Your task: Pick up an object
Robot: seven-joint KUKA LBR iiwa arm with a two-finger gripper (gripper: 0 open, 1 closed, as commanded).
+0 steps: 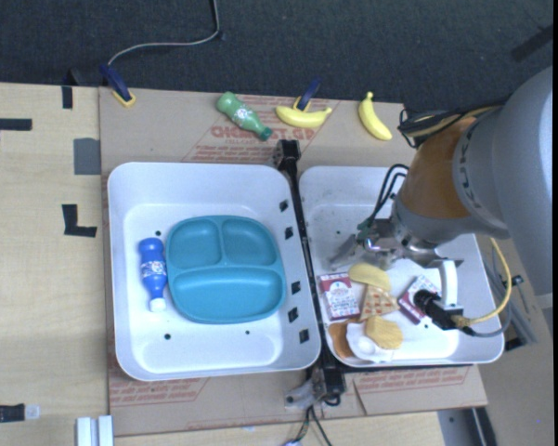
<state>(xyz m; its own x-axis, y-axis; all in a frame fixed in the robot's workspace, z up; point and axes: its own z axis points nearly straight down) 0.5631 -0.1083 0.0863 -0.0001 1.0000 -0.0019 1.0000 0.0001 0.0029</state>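
My gripper hangs low over the right bin, just above a heap of toy food. Its dark fingers point left and down toward the bin floor, and nothing shows between them. Right below lie a yellow chip-like piece, a waffle piece, a red-and-white packet, a round tan cookie and a small dark red item. In the left bin sit a blue divided plate and a blue bottle.
Behind the bins on the cardboard lie a green bottle and two bananas. A black divider runs between the bins. The arm's orange band and grey body fill the right side above the right bin.
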